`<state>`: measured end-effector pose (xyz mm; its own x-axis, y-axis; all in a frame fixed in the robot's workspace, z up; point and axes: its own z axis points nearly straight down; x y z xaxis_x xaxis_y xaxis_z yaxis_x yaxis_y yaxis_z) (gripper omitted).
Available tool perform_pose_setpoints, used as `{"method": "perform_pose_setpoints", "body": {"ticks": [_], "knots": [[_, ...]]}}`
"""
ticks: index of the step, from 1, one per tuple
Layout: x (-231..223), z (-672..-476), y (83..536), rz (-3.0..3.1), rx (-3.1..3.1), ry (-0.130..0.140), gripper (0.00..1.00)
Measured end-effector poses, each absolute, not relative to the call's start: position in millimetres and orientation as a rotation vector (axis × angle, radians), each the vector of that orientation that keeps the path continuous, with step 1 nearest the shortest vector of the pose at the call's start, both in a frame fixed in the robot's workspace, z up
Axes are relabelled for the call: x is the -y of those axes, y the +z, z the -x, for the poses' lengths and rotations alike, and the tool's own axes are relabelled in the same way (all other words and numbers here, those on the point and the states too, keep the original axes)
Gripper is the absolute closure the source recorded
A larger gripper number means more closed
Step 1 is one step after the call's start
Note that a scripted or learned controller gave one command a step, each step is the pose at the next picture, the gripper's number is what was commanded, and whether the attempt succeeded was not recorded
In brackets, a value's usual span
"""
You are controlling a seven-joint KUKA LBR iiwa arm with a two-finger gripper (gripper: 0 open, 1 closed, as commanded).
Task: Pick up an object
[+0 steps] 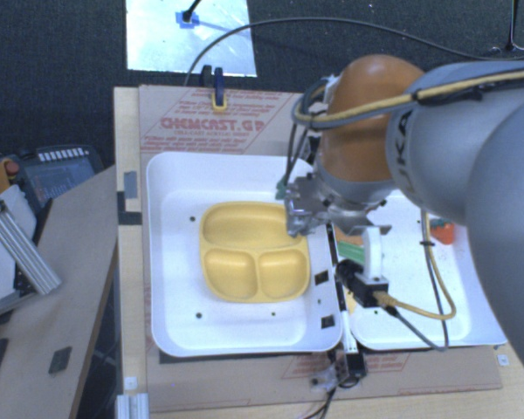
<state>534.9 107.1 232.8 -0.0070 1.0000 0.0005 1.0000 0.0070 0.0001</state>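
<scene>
A yellow divided plate [249,258] with three compartments lies in the middle of the left white bin [175,199]. My gripper [298,219] hangs low at the plate's right rim, near the wall between the two bins. The orange band and grey arm rise above it and hide most of the right bin [472,321]. In that right bin, a green object [351,253] peeks out just under the wrist and a small orange-red object [443,231] lies further right.
A cardboard sheet [211,120] lies under the bins, with a blue and yellow clamp [217,85] at its far edge. A yellow cable [419,308] loops over the right bin. A handheld controller [52,177] rests on the bench at the left.
</scene>
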Motion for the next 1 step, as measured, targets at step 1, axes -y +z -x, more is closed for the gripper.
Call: {"method": "perform_pose_setpoints", "body": {"ticks": [1], "knots": [[-102.3,-542.9,224.4,2.221,2.223,0.000,1.00]]}}
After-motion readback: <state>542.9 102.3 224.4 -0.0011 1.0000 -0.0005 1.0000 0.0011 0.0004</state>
